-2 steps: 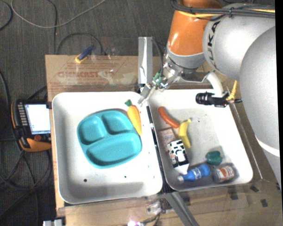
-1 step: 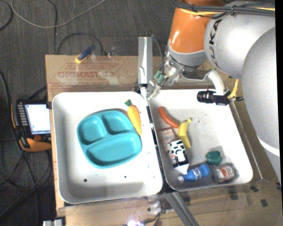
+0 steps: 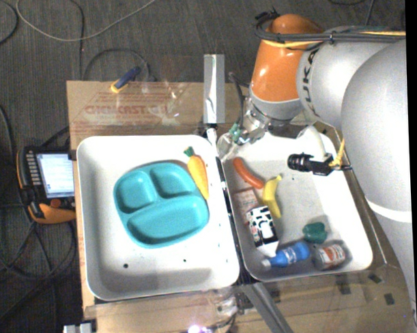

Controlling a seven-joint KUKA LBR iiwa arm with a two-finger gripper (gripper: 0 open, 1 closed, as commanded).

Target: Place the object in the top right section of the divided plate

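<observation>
Basically: grey arm with orange band [image 3: 342, 89] runs off the frame's right, covering the right white bin's [image 3: 332, 185] far corner. Left white bin [image 3: 103, 268] holds the teal three-section plastic plate [image 3: 162, 201], with bare floor below it. Orange toy carrot [image 3: 198, 175] lies outside the plate, against its right rim beside the top right section, near the bin wall. Gripper [image 3: 229, 138] sits over the bins' shared top edge, blurred; can't tell its opening.
</observation>
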